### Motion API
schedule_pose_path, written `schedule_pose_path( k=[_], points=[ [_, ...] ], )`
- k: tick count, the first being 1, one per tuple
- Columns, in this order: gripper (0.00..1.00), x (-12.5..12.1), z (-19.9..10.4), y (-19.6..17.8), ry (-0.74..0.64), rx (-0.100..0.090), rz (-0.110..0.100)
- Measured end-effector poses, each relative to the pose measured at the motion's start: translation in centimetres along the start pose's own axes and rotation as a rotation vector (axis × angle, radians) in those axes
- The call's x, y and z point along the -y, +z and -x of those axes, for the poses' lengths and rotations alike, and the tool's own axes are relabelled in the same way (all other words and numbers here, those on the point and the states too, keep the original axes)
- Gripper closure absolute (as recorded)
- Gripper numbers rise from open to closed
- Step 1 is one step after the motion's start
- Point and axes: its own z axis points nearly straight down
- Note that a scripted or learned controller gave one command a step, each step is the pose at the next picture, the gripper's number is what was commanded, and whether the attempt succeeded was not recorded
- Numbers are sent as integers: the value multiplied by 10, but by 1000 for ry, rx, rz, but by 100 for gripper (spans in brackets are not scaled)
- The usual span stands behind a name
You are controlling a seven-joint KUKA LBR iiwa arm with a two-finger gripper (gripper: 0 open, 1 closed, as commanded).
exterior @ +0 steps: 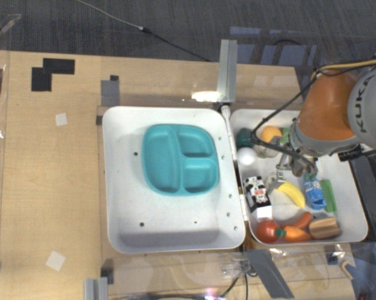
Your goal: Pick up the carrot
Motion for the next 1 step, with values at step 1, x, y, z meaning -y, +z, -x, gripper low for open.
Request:
schedule_pose_path(
  k=[1],
  points=[
    [0,71,28,-39,449,-1,-5]
  ],
)
